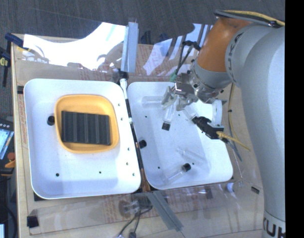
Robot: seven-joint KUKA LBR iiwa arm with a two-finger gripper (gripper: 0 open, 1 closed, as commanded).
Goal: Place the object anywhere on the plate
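Note:
A yellow plate (68, 108) lies in the left white bin (43, 167), and a dark grey ridged block (87, 128) rests flat on it. My gripper (173, 104) hangs over the upper middle of the right white bin (216, 167), well to the right of the plate. Just below it is a clear tube with a black end (166, 123); whether the tube is held or lying on the bin floor is unclear. A second clear tube with a black cap (180, 170) lies near that bin's front edge.
A small black piece (51, 119) sits left of the plate, and another (142, 144) sits by the divider between the bins. A black connector with a yellow cable (207, 127) hangs off the wrist. Clear plastic and a metal bar (130, 46) stand behind the bins.

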